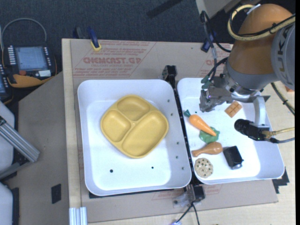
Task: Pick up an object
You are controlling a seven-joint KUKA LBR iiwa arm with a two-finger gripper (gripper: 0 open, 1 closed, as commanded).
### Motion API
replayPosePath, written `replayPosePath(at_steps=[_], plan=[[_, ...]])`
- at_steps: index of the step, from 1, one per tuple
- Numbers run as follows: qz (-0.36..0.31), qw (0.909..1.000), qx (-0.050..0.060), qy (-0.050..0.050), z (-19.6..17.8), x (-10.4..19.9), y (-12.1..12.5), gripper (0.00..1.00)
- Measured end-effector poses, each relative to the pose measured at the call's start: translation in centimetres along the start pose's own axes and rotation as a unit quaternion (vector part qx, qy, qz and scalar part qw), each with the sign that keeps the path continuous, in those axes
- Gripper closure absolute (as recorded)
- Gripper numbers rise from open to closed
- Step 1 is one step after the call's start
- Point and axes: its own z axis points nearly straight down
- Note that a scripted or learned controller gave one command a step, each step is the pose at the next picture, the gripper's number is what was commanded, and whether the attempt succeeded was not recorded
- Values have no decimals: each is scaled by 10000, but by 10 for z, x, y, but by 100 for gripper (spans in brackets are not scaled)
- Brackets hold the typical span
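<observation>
My gripper (206,105) hangs over the back of the right bin (269,170), just above and right of the orange carrot (202,124). Nothing shows between its fingers. Below the carrot lies a green piece (208,135), then a tan chicken drumstick (208,149) and a chocolate-chip cookie (203,167). A small brown block (232,108) sits right of the gripper. A black block (233,156) lies near the bin's front right.
The left bin (89,125) holds a yellow divided plate (134,125). A black cylindrical part with a cable (248,128) reaches over the right bin from the right. The grey and orange arm (258,41) looms over the bin's back right corner.
</observation>
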Motion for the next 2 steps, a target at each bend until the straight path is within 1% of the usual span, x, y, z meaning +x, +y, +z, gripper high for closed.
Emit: replayPosePath(at_steps=[1, 2], plan=[[-4, 10000, 3, 2, 7, 43, -4, 100], [-1, 10000, 4, -1, 11, 90, -16, 100]])
